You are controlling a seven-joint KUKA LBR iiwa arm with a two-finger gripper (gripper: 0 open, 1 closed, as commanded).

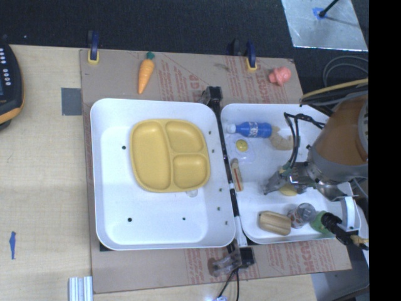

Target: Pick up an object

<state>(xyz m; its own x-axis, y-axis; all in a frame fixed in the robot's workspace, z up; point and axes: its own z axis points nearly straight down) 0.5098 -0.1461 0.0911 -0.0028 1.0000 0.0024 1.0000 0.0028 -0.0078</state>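
Pale wood desk (44, 168) carries two white bins: the left bin (109, 224) holds a yellow divided tray (169, 154). At three o'clock the right bin (250, 168) holds a blue bottle (252, 129), a wooden block (275, 222) and a small yellow object (288, 190) just under the gripper (283, 182), whose opening I cannot tell.

Yellow tray (169, 154) – white bins (106, 168) – blue bottle (252, 129), orange carrot (145, 74).

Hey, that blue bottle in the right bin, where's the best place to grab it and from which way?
Grip the blue bottle across its blue middle, coming straight down. It lies on its side, lengthwise left to right near the bin's far wall, so fingers should probably close front to back.
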